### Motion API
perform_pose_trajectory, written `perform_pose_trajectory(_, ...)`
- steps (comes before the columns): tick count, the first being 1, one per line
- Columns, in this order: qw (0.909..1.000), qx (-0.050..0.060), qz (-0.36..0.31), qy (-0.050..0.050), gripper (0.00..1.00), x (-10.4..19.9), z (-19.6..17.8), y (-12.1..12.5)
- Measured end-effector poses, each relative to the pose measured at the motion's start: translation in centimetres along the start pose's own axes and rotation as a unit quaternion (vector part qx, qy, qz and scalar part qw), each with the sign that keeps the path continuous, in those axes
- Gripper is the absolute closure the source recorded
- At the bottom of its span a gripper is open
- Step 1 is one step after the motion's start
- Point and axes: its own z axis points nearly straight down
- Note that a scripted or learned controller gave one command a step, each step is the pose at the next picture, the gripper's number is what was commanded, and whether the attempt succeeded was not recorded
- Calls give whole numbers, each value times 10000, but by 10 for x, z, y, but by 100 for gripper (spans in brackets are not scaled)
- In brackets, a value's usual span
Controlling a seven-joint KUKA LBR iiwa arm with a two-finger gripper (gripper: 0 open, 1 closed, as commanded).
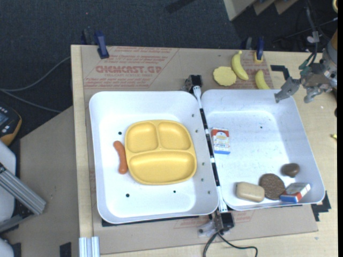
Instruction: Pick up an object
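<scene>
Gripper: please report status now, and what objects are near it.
Gripper over right bin's far corner, jaws open, holding nothing. Carton, bread, cookie lie untouched in bin. Nothing in the way.

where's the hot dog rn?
The hot dog lies in the left bin, just off the left edge of the yellow divided plate and about touching it, far from the gripper at the right bin's upper right corner.

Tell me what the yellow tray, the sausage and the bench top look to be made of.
Yellow tray: likely moulded plastic, smooth and matte, with rounded compartments and a uniform colour.
Sausage: probably plastic or rubber toy food, even orange-red with a slight sheen.
Bench top: looks like cardboard or fibreboard, a flat tan sheet with red printed lettering.
</scene>
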Motion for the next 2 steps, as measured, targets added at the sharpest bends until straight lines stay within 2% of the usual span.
perform_pose_trajectory(1,9999,100,-6,52,0,87,80,-124)
perform_pose_trajectory(2,10000,18,-19,17,0,126,145,-84)
